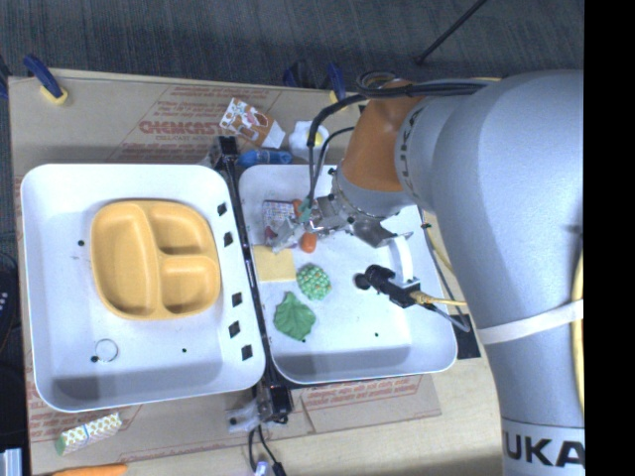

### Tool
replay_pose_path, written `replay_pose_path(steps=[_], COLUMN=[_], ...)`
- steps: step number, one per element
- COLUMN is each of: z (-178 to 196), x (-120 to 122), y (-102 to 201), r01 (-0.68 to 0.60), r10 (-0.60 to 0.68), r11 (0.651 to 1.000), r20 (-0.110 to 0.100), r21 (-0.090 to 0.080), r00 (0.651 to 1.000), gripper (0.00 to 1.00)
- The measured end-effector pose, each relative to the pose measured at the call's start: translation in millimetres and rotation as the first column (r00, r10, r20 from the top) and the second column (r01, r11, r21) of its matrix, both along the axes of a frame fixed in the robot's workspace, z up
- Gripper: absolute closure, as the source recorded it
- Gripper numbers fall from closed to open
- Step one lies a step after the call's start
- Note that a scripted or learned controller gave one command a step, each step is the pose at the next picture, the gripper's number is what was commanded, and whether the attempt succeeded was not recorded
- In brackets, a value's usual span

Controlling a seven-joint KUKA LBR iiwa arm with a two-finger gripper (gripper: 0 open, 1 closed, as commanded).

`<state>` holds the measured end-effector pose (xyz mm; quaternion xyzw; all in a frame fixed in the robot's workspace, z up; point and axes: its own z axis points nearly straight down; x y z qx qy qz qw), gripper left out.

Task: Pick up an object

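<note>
Grey metal hides my gripper [310,224] tip, so I cannot tell its jaw state. It hangs over the right bin [397,355] by a crumpled wrapper [278,218]. Nearest loose target, I judge: the green dotted ball [314,281], just below toward the bin's near wall.

Lit brightly and evenly from overhead, with no hard glare. Soft grey shadow along the near inner wall of the left bin [60,385], well left of the pincer [303,228], and a fainter one under the near rim of the right bin [342,363], below it. Slightly soft all over, grainy on the dark floor [198,18] beyond. Small items close around the pincer blurred and hard to make out. Cardboard print legible but fuzzy.
</note>
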<state>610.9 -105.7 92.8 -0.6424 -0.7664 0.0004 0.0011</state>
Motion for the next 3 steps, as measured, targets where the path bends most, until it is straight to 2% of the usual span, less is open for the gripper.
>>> replay_pose_path(steps=[1,2,3], z=[9.4,9.3,-0.7], x=[-0.3,-0.4,31.3], y=[0.3,0.3,8.8], r01=[-0.004,-0.004,0.042], r10=[0.004,0.004,-0.042], r11=[1.0,1.0,0.999], r20=[-0.003,-0.003,0.0], r21=[0.0,0.0,-0.001], r00=[1.0,1.0,0.999], gripper=[1.0,0.0,0.0])
